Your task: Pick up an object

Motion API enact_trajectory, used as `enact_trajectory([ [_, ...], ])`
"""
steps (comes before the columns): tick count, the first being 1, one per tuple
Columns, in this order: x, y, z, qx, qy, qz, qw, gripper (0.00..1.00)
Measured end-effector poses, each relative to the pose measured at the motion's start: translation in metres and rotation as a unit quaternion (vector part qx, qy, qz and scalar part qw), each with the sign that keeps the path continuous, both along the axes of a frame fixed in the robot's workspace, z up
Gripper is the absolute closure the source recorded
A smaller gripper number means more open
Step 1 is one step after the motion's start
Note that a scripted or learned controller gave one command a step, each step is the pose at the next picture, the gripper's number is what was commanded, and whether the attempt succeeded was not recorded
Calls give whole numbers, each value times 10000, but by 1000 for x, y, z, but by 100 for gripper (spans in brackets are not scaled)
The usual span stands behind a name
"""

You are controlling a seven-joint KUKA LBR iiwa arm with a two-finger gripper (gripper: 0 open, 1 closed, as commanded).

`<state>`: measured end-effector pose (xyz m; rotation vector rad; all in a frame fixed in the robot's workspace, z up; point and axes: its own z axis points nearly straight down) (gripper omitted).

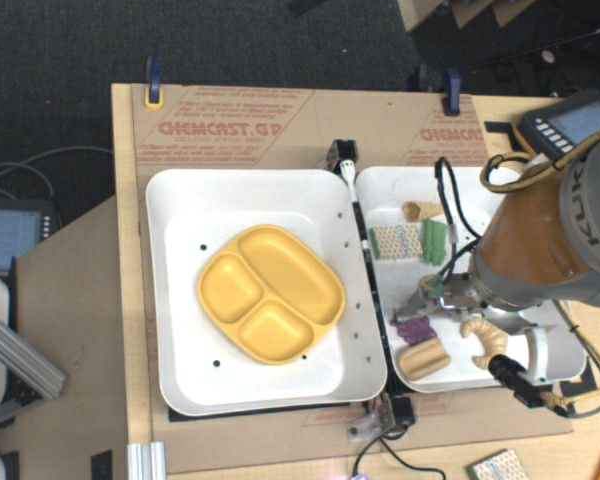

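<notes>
Gripper (432, 298): hanging low over the middle of the right bin, under the grey and orange arm (530, 243) that is reaching in from the right. Whether it is spread or pressed together cannot be told; the wrist is hiding most of it.
Under the gripper: a small purple object (412, 323) is lying on the bin floor just below and left of the tip. Contact cannot be judged.
Right bin (380, 183): white, shallow, holding the loose items. Counted: one purple object; one tan cylinder-like block (422, 359) near the front edge; one green-and-white patterned piece (397, 242); one plain green piece (435, 240) just beside it; one small tan item (413, 211) toward the back; one pale beige figure-like item (486, 338) partly under the arm.
Task object: not singled out; the candidates are all lying in the right bin, none seen between fingers.
Left bin (175, 298): white, shallow, count one, touching the right bin along the centre seam.
Yellow tray (270, 293): count one, rounded, three compartments, lying flat and turned askew in the middle of the left bin.
Writing: the brown board (230, 123) under the bins is showing red print reading "CHEMCAST GP" at back left, repeated partly at back right. Letters "KU" are showing on the arm housing.
Clamps (154, 83): two blue ones gripping the board's back edge.
</notes>
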<state>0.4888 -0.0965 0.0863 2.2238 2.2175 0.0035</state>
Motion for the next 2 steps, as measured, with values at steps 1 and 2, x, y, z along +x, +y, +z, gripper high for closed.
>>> enact_trajectory([
  [1, 56, -2, -1, -13, -18, 25, 10000, 0],
  [2, 54, -2, 9, -12, -10, 8, 10000, 100],
])
